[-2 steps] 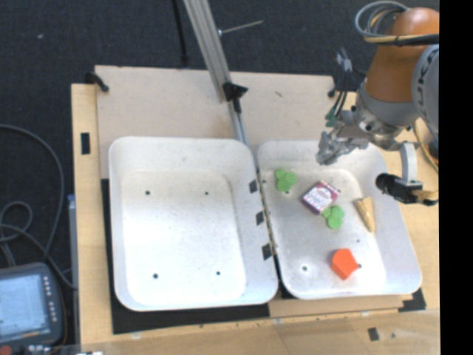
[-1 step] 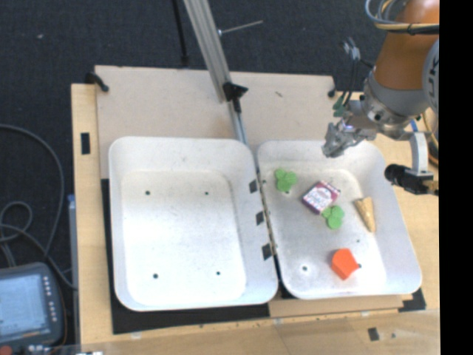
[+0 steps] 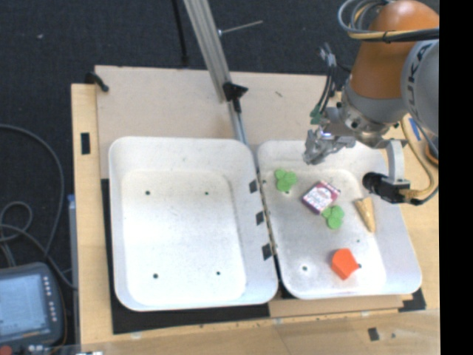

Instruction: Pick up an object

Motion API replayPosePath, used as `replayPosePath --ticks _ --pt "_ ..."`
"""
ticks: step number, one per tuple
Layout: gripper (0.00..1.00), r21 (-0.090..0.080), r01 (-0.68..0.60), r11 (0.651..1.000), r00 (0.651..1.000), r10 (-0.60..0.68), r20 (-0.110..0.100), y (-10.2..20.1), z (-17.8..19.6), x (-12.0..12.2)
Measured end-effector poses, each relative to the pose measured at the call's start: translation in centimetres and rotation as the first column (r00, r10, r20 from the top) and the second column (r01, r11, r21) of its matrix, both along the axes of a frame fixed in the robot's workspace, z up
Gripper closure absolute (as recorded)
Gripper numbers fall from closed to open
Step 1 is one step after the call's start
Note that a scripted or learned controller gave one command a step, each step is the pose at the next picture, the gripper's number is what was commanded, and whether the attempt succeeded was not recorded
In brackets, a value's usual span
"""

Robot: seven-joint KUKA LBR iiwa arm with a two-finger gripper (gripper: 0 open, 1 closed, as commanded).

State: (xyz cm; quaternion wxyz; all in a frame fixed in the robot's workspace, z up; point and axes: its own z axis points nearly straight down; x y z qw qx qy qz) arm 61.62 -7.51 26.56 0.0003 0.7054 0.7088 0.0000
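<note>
The nearest candidate for picking is a small green piece (image 3: 285, 180) lying in the right bin (image 3: 399, 272), near its upper left, at about seven o'clock from the gripper (image 3: 319, 151). Just beyond it, toward four o'clock, a purple-and-white packet (image 3: 320, 197) rests touching a second green piece (image 3: 335, 217). A tan cone (image 3: 365, 213) lies near the bin's three o'clock edge and an orange block (image 3: 344, 263) sits toward five o'clock. The gripper hangs over the bin's twelve o'clock rim with nothing seen between its fingers; whether they are apart or together cannot be told from here. The task looks to be at the approach step: next the arm would need to centre over one item and descend. The left bin (image 3: 185, 220) on the surface (image 3: 162, 95) holds nothing to grasp.
</note>
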Motion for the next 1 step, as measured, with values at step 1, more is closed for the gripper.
replayPosePath --ticks 1 --pt "1.0 0.001 -0.002 1.0 1.0 0.002 0.002 5.41 0.06 0.43"
